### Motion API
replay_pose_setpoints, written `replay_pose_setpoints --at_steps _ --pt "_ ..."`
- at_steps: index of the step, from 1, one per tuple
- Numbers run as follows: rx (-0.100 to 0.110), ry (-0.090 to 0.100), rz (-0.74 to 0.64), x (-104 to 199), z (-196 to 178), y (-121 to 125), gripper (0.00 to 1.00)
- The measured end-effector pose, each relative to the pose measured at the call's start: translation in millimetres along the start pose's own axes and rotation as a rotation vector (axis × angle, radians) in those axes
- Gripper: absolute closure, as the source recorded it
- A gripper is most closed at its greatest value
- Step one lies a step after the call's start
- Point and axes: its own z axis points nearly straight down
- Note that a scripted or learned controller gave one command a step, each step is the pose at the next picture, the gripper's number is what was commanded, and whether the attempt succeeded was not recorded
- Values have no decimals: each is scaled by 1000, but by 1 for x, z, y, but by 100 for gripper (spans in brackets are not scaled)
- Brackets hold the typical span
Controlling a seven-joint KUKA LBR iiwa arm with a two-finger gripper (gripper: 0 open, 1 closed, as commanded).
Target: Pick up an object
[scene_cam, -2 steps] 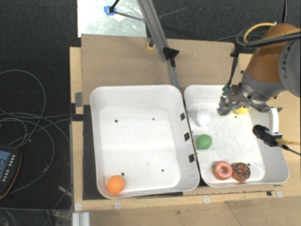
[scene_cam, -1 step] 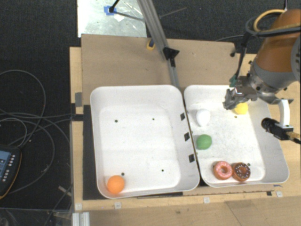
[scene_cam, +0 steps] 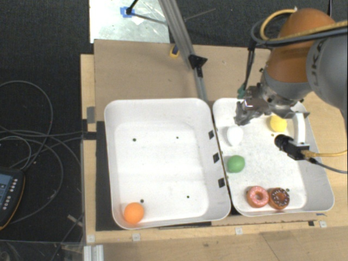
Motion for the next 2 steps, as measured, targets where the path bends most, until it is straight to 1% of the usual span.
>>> replay_pose_setpoints --at_steps 1,2 --pt "0 0 1 49 9 19 100" --pt "-1 1 0 101 1 33 100"
